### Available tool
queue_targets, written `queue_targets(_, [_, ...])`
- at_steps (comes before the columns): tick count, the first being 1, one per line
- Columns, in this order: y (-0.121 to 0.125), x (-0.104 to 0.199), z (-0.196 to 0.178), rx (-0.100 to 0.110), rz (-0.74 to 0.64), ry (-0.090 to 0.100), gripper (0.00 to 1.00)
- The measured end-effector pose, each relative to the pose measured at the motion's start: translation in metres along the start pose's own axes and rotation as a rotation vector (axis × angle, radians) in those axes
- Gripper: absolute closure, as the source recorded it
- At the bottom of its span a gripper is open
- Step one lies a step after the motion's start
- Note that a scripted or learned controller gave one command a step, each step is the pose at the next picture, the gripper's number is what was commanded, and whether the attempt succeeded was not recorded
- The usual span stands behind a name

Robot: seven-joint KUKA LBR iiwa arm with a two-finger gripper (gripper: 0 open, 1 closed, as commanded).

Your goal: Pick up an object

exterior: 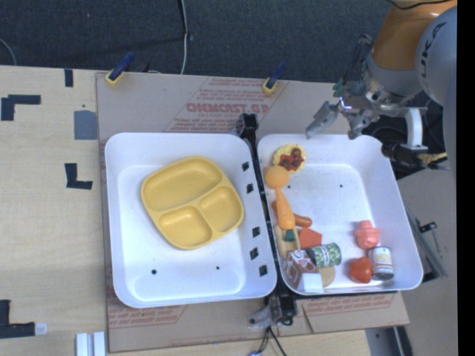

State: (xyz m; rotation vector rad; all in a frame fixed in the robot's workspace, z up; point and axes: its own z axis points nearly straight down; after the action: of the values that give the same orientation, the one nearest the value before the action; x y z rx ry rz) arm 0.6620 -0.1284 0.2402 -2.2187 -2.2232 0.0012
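Observation:
My gripper (335,126) hangs over the far rim of the right bin (386,165), its two grey fingers spread open with nothing between them. Below it, in the right bin, lie several small toys: a yellow tart with red topping (289,158), an orange ball (276,176), a carrot (285,211), a red wedge (310,237), a green can (324,255), a pink figure (367,236), a red tomato (360,270) and a small tin (382,261). All of them rest on the bin floor, away from the gripper.
The left bin (119,221) holds a yellow divided plate (192,202). A black hinge strip (256,199) runs between the bins. Yellow and blue clamps (119,70) pin the cardboard sheet at the back. A cable (182,28) hangs down at the rear.

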Motion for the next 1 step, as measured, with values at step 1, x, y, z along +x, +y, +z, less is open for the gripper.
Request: queue_targets(1, [0.0054,0.0339,0.0929,0.005,-0.001,0.001,0.0])
